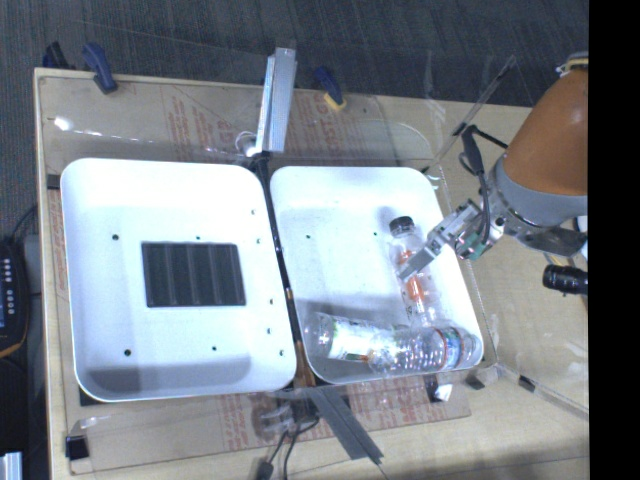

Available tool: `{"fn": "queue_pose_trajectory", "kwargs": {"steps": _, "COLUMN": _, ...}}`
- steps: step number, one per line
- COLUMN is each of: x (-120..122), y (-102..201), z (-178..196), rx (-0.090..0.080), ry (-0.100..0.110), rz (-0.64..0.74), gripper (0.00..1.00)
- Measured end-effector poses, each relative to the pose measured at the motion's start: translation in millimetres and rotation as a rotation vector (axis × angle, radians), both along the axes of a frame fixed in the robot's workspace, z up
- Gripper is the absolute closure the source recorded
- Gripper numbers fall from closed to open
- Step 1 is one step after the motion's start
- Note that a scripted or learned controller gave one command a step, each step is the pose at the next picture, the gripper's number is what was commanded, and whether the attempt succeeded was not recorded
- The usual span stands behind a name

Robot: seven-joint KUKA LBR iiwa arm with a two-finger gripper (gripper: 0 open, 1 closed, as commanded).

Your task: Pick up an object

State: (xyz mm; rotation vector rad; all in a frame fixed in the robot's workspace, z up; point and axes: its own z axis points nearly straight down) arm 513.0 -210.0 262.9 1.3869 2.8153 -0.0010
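In the right white bin (330, 203) lie two clear plastic bottles. The small bottle (410, 268) has a dark cap and an orange label, and it lies along the bin's right wall. A larger crumpled bottle (390, 344) rests across the bin's front edge, its blue cap pointing right. My gripper (432, 251) reaches in from the right and hangs just above the small bottle's middle, near the right wall. Nothing visibly sits in its grasp.
The left white bin (100, 198) holds a flat dark ribbed rectangle (193, 274) at its middle. A metal post (275, 98) stands behind the seam between the bins. Blue clamps (98, 65) sit on the bench's back edge. The arm's orange band (552, 133) looms at the right.
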Motion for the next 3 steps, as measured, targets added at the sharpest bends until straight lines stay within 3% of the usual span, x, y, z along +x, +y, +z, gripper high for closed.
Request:
{"fn": "queue_pose_trajectory", "kwargs": {"steps": 1, "x": 76.5, "y": 14.2, "z": -93.4, "rx": 0.002, "ry": 0.006, "rz": 0.047, "gripper": 0.0}}
{"fn": "queue_pose_trajectory", "kwargs": {"steps": 2, "x": 54.9, "y": 0.5, "z": -76.2, "rx": 0.003, "ry": 0.005, "rz": -0.142, "gripper": 0.0}}
{"fn": "queue_pose_trajectory", "kwargs": {"steps": 3, "x": 15.4, "y": 0.0, "z": -121.8, "rx": 0.003, "ry": 0.007, "rz": -0.409, "gripper": 0.0}}
